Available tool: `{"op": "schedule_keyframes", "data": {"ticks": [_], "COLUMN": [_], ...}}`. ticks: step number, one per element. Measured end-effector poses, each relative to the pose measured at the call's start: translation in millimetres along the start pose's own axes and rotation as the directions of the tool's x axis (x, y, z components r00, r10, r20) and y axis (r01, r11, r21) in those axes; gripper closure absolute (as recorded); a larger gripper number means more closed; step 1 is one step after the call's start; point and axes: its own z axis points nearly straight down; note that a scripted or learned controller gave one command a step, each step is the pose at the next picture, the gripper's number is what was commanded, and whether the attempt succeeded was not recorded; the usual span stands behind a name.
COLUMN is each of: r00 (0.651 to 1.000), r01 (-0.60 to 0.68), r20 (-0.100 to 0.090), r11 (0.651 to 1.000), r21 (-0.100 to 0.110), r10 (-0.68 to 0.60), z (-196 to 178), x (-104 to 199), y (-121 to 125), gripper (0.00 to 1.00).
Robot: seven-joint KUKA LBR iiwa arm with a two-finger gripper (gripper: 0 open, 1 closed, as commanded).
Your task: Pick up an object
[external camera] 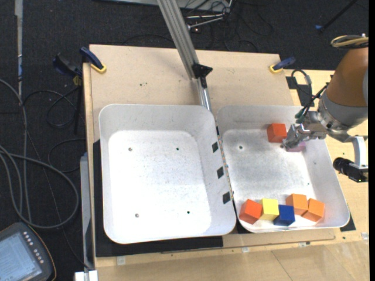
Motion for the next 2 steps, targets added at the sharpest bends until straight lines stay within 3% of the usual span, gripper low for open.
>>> {"op": "schedule_keyframes", "data": {"ticks": [1,2], "r00": [1.000,1.000], "r01": [0.003,0.002], "r20": [-0.001,-0.002], "r11": [1.000,1.000], "r21": [0.000,0.003], "r10": [-0.003,-0.002], "z": [-55,-76], "x": [10,10], "y": [4,6], "gripper": [1.00,1.00]}}
